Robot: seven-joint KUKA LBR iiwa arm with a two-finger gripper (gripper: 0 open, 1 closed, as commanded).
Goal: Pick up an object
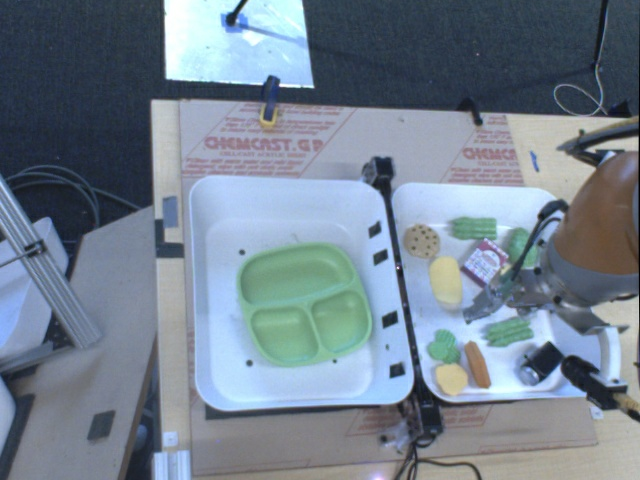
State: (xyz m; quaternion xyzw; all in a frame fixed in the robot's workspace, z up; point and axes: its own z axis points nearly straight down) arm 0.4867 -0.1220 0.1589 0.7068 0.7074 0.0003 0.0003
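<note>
The end effector is hovering low in the right bin, its fingers standing slightly apart and gripping nothing. It is sitting between a yellow oval piece to its left, a red packet beyond it, and a green bean pod nearer.

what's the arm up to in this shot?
The gripper reaches in from the right, low over the right bin, among toy food. Its tip is between the yellow piece and the green bean pod. No item is visibly between its fingers. The green divided tray sits in the left bin.
</note>
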